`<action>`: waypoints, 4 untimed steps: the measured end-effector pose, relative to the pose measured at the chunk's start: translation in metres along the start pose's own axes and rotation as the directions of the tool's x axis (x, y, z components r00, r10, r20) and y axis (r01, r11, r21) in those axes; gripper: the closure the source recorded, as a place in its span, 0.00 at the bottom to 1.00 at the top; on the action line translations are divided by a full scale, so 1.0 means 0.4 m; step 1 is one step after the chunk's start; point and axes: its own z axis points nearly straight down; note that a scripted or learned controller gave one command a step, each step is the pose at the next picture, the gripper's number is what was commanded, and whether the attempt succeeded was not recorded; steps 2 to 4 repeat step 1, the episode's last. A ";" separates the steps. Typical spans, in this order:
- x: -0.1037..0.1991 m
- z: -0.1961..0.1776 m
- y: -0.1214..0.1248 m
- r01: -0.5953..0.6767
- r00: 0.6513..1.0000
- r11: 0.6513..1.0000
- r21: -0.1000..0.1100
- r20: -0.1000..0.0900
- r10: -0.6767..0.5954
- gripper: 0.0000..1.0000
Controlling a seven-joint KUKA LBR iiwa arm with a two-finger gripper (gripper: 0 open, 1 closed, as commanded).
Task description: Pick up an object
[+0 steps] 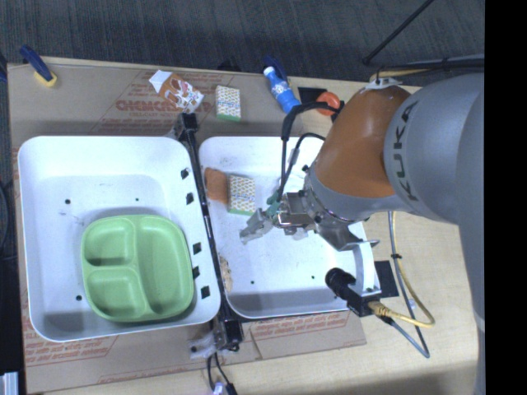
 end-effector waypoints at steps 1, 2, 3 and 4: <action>0.000 0.000 0.000 0.000 1.000 1.000 0.000 0.000 0.000 0.00; 0.000 0.000 0.000 0.000 1.000 1.000 0.000 0.000 0.000 0.00; 0.000 0.000 0.000 0.000 1.000 1.000 0.000 0.000 0.000 0.00; 0.000 0.000 0.000 0.000 1.000 1.000 0.000 0.000 0.000 0.00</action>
